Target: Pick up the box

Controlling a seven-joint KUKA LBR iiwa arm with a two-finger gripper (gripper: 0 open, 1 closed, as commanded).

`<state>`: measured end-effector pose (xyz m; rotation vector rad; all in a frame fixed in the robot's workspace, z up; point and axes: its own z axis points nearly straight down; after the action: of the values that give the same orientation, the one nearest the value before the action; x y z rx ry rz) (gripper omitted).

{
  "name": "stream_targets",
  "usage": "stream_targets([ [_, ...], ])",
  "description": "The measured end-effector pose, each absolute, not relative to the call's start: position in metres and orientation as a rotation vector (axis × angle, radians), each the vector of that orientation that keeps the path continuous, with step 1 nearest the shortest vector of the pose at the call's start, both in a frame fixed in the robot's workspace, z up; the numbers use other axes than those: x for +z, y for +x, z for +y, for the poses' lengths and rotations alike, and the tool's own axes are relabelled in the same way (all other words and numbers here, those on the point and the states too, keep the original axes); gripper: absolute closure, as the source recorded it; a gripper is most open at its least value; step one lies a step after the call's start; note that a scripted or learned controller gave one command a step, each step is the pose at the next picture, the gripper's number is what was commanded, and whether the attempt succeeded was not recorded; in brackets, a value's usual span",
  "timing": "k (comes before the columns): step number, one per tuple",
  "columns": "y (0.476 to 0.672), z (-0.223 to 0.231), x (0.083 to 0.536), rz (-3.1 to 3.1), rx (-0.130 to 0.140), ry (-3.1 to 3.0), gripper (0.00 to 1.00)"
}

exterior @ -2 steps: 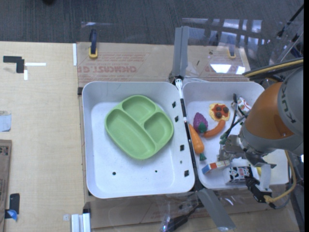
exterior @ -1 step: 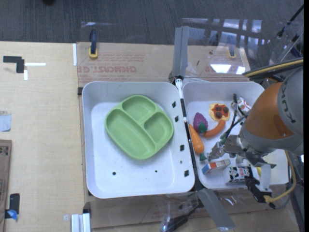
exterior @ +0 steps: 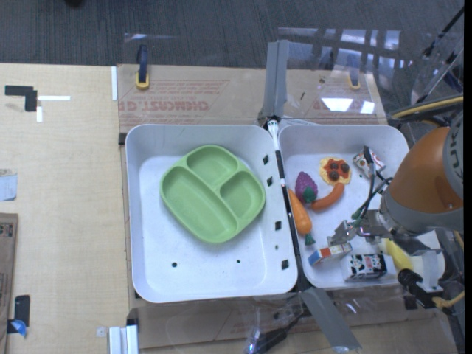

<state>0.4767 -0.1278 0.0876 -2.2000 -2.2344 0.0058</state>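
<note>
A small white box (exterior: 329, 254) with a red end and a blue end lies near the front edge of the right bin (exterior: 391, 140). A second small box (exterior: 366, 266), black and white, lies just to its right. My gripper (exterior: 341, 235) hangs low over the right bin, right behind the red-and-blue box and very close to it. The grey arm with its orange band (exterior: 431, 177) reaches in from the right and hides part of the bin's right side. Nothing shows as held by the gripper.
The right bin also holds a purple toy (exterior: 307, 186), an orange carrot (exterior: 299, 212), a sausage (exterior: 329, 196), a pizza slice (exterior: 335, 169) and a yellow banana (exterior: 398, 255). The left bin (exterior: 147, 220) holds a green divided plate (exterior: 212, 192).
</note>
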Motion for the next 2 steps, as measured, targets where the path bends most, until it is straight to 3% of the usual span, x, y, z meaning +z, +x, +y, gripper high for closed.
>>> stream_targets([
  [1,0.514,-0.11,0.087,-2.074,0.008,-2.353,0.0],
  [2,0.477,-0.115,0.087,-2.175,0.007,-2.257,0.0],
])
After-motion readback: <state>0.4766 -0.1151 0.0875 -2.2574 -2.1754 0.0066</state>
